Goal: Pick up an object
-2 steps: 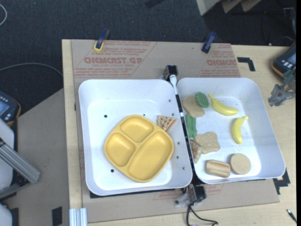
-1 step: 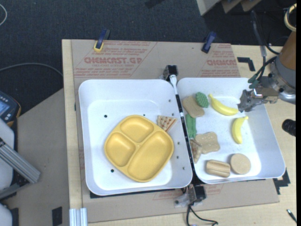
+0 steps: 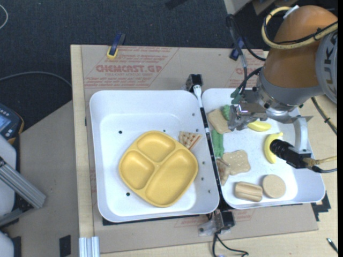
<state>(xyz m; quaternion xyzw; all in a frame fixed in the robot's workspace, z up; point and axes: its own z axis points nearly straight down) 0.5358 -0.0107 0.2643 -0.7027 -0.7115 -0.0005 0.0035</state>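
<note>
At the near edge of the worktop (image 3: 161, 234), the right bin (image 3: 316, 189) carries a tan cylinder (image 3: 247, 191) and a round tan disc (image 3: 274, 186) side by side along its near wall. Just beyond them lie a toast-like slice (image 3: 236, 162) and a yellow banana-shaped piece (image 3: 269, 146) partly behind a black fitting. In the left bin (image 3: 102, 116), a yellow divided plate (image 3: 158, 167) sits toward the near side, with a small waffle piece (image 3: 188, 139) touching its far right rim. A green strip (image 3: 217, 142) lies along the wall between the bins.

Farther back, the hand (image 3: 240, 115) hangs low over the right bin's far left corner, beside a tan piece (image 3: 218, 121) and a yellow piece (image 3: 260, 126). Whether its fingers are apart or together I cannot tell, and nothing is visibly held.

This looks like the reach-and-descend step. Next, the hand would need to settle squarely over one piece, likely the tan one, close, and lift.
</note>
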